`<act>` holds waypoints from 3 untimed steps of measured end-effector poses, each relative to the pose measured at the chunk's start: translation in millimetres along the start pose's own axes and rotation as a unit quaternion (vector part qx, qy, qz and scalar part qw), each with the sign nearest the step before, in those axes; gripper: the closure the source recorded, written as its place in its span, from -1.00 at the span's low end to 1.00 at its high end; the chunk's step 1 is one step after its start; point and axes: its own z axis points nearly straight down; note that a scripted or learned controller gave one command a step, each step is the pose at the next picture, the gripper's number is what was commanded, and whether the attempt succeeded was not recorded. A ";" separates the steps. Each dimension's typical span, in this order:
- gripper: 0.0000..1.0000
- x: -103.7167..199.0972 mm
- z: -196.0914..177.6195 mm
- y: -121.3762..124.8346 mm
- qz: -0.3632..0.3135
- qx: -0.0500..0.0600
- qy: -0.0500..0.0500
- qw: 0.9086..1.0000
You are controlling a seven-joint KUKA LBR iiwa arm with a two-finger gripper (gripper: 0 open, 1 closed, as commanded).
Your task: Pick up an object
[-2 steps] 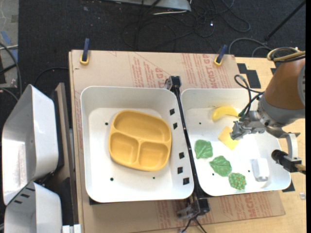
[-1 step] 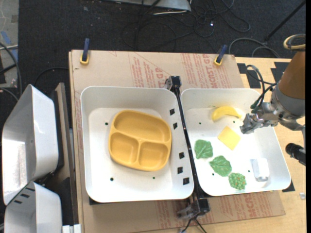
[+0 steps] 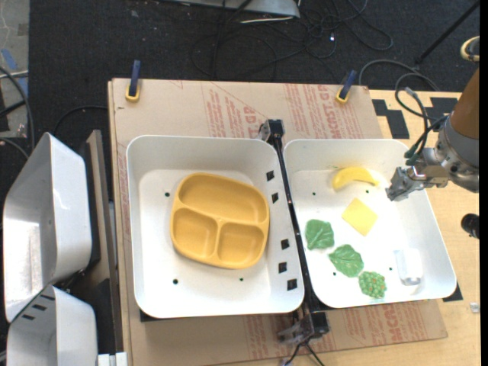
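In the right bin (image 3: 427, 227) lie a yellow banana (image 3: 355, 176), a yellow square block (image 3: 360, 216), two green leaves (image 3: 319, 234) (image 3: 347, 260), a green bumpy cluster (image 3: 372, 284) and a clear whitish piece (image 3: 409, 266). My gripper (image 3: 399, 186) hangs at the bin's upper right edge, right of the banana and above the block. Nothing shows between its fingers.
The left bin (image 3: 145, 204) holds a yellow divided tray (image 3: 219, 220). A black divider strip (image 3: 285, 204) runs between the bins. Blue-yellow clamps (image 3: 133, 81) (image 3: 347, 86) grip the cardboard's far edge. White containers (image 3: 46, 212) stand off the bench's left side.
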 end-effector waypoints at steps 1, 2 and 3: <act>1.00 41.1 -2.0 17.0 -0.002 0.001 0.001 1.000; 1.00 87.2 -5.3 29.3 -0.003 0.001 0.001 1.000; 1.00 137.3 1.5 37.9 -0.002 0.002 0.001 1.000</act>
